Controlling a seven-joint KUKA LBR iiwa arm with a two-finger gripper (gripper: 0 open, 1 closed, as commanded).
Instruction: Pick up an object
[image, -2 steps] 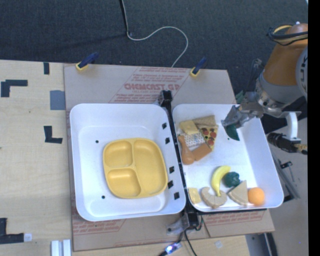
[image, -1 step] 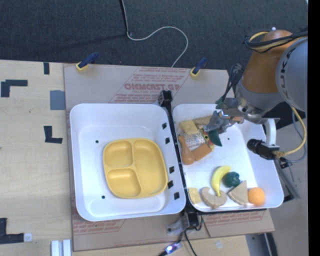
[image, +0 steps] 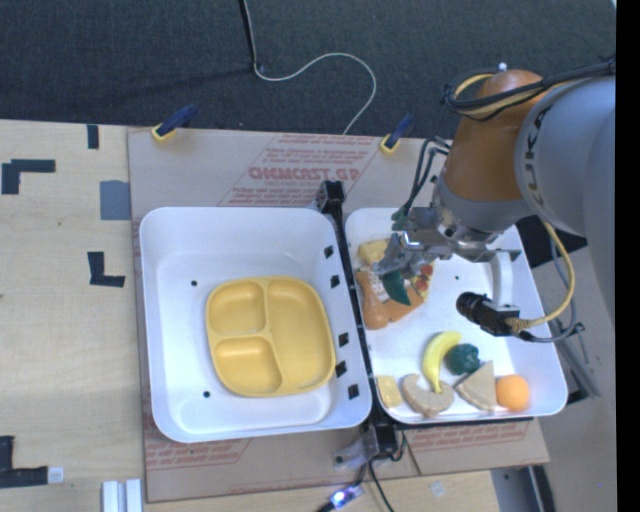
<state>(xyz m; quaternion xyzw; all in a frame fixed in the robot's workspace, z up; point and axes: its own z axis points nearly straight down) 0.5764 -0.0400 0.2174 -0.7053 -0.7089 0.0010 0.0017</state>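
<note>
The surface carries a cardboard sheet on which two shallow white bins sit side by side. The left bin holds a yellow divided plate, lying flat with three compartments. The right bin holds a scatter of toy food. The arm reaches in from the right, and its claw is low over the upper left part of the right bin, directly above a cluster made up of a brown piece, a dark green piece and a pale yellow piece. Whether the claw is open or closed cannot be told, and no object is seen gripped. Along the near edge of the right bin lie a banana, a small dark green item touching it, a tan slice, a wedge and an orange ball.
</note>
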